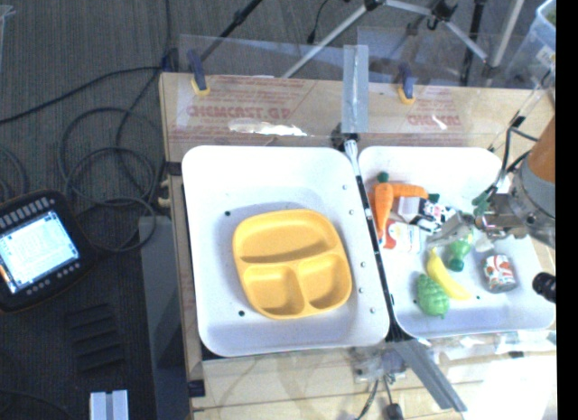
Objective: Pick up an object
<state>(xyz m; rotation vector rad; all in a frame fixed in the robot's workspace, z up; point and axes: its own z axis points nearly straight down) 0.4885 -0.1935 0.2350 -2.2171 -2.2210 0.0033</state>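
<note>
Dark carpet surrounds the worktop (262,111), with black cables looped on the floor to the left and a lit handheld pendant (36,248) lying beside them. Tripod legs cross the background at the top right.

Two white bins sit side by side on the worktop. The left bin (208,183) holds a yellow divided tray (291,261), lying flat near its middle, with one long compartment at the back and two smaller ones toward the front.

The right bin (506,319) holds a cluster of small things. A carrot (383,201) lies near the bin's left wall, pointing toward the front, with an orange piece just beside its top end. A small black-and-white item (432,214) lies right of the carrot, and a white and red packet (399,234) lies just below it. A banana (444,275) lies at a slant in the middle, with a green round piece (457,254) touching its upper end. A green bumpy toy (432,295) lies just beside the banana's lower left. A small red and white can (498,270) lies to the right.

Reaching in from the right, the arm (545,167) angles down over the right bin. Its gripper (488,219) hangs above the bin floor, just above the can and right of the green round piece. Whether it is open or closed cannot be told.
</note>
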